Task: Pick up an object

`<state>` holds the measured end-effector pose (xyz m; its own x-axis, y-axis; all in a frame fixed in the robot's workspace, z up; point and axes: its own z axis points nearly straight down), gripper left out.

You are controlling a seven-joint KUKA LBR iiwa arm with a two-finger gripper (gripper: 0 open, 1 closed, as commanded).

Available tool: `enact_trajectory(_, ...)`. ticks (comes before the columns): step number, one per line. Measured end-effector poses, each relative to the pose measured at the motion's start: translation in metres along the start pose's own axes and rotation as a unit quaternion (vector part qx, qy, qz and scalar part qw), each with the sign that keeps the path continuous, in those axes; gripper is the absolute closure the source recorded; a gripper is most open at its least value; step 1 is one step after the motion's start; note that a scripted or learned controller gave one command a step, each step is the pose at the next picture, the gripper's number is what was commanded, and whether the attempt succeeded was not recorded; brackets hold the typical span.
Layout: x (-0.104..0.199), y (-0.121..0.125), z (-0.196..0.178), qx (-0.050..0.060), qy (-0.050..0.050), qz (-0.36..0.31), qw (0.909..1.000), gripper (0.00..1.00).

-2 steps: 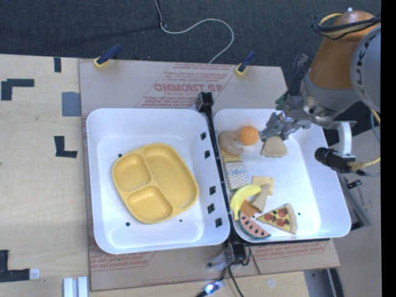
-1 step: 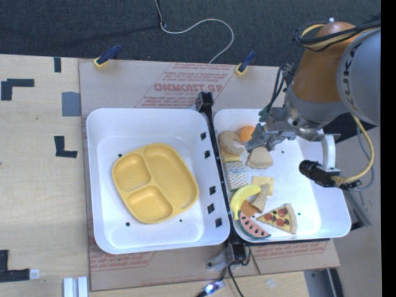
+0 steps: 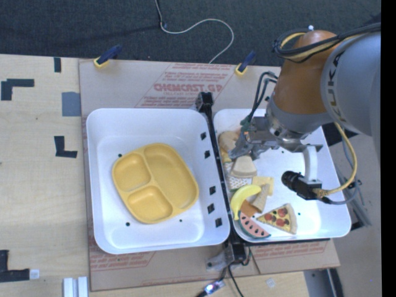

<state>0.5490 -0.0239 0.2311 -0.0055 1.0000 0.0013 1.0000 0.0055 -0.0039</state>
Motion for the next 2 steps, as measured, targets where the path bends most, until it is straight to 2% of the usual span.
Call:
enact_trajectory(1,0.045,-0.014,-0.002,0.000,0.000,0.000,1.0000,1.00)
enact_trajectory(2,0.097,-0.015,0.000,0.000,0.000,-0.001,1.0000,1.00)
